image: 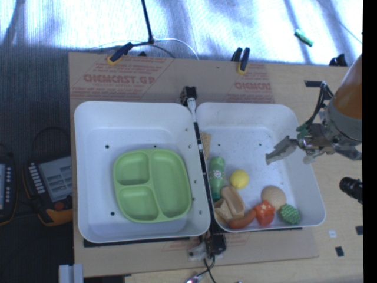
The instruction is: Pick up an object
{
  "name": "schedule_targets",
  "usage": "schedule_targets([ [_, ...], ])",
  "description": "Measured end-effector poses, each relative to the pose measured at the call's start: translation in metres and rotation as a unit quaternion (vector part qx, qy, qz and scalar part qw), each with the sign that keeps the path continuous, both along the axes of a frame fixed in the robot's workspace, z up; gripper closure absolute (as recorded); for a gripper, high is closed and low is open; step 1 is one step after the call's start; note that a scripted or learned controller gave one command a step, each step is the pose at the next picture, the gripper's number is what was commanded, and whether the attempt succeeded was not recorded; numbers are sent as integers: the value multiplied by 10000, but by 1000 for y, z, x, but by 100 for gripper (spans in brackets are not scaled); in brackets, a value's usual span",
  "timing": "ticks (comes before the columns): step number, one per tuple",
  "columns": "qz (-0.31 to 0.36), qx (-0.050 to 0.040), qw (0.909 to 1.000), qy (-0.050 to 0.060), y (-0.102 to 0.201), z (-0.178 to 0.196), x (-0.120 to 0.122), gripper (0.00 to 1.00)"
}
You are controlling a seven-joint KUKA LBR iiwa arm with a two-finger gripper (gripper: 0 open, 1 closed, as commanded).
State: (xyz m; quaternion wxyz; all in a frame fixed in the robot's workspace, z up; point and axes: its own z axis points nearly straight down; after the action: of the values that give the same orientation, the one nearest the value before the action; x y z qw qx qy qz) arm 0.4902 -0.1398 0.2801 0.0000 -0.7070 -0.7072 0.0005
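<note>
Several toys (259,208) heaped below-left of the tool (291,149); yellow ball (239,178) nearest, round, no long axis. Tool fingers spread, pinching nothing.

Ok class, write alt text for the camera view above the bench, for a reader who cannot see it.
A grey robot arm reaches in from the right, its gripper over the right bin, holding nothing. Toy foods cluster at that bin's near edge, among them a yellow ball and a green bottle. The left bin holds a green divided plate.
</note>
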Motion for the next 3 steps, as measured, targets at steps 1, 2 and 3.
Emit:
schedule_targets([
  [1,147,5,9999,9,37,-79,-7,0],
  [2,723,4,9974,8,45,-147,1,0],
  [3,255,-7,9997,-18,40,-190,33,0],
])
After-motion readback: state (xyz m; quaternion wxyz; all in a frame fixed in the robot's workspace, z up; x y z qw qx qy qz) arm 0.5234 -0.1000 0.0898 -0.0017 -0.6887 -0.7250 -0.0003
